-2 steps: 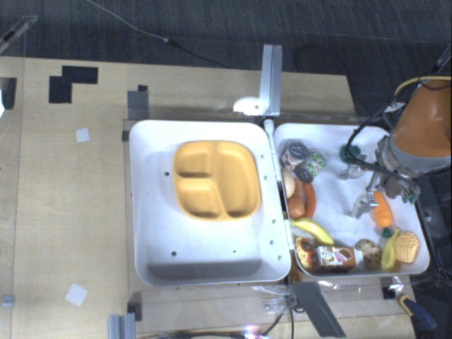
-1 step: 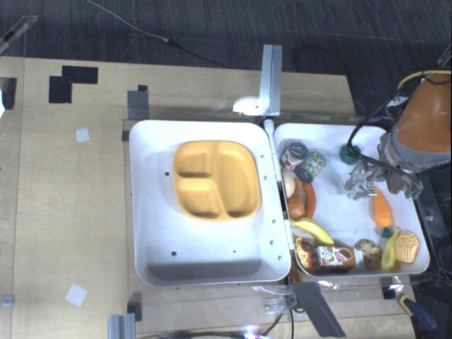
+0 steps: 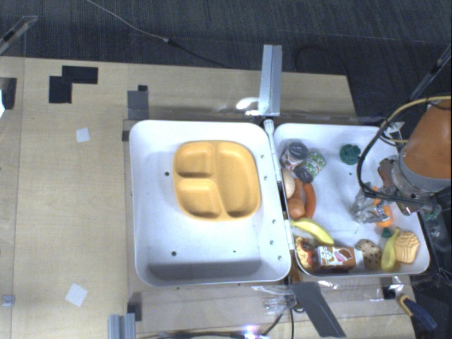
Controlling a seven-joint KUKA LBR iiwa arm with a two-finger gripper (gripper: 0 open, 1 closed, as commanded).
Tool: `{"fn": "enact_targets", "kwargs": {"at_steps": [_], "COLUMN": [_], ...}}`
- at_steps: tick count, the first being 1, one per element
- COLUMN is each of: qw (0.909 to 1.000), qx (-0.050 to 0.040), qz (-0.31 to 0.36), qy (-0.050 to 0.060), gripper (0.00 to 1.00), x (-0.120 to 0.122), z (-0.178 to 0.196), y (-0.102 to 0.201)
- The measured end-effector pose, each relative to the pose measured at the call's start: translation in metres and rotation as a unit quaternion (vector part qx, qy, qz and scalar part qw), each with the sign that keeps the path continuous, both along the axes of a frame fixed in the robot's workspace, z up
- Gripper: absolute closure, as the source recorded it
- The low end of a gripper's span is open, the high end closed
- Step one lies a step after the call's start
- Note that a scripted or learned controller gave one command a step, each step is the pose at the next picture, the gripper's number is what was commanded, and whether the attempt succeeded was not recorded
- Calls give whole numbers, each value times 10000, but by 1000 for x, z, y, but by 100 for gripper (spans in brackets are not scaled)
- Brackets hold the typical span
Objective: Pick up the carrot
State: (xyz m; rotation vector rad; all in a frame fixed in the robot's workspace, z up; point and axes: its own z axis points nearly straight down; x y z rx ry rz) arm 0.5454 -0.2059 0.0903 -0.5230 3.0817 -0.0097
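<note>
Bench [image 3: 63,210] of pale wood carries two shallow white bins side by side. The left white bin [image 3: 152,189] holds a yellow plastic tray with three compartments [image 3: 215,179], lying flat near the bin's middle. The right white bin [image 3: 332,136] holds the assorted toy foods. The grey arm with the orange band [image 3: 429,147] reaches in from the right, and its gripper [image 3: 371,207] stands low over the right half of that bin. Whether the jaws are released or clenched cannot be told: they blur against the bin floor. The small orange carrot [image 3: 385,221] lies just beside the gripper, on its lower right; contact cannot be confirmed. Along the bin's left wall lie an orange-red sausage-shaped piece [image 3: 304,200] and, below it, a yellow banana [image 3: 314,230]. A dark-labelled packet [image 3: 332,257] rests against the near wall, with a brown cookie [image 3: 367,249] and a tan waffle-textured piece [image 3: 407,246] further right. A teal round item [image 3: 349,153] sits near the far wall.
</note>
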Motion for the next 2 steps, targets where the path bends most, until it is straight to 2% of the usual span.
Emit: {"fn": "enact_targets", "kwargs": {"at_steps": [1,2], "qw": [9862,9861], "qx": [-34,-26], "qz": [1654,1658], "qy": [-11,-7], "gripper": [100,0], "x": [-28,-29], "z": [1,0], "y": [43,44]}}
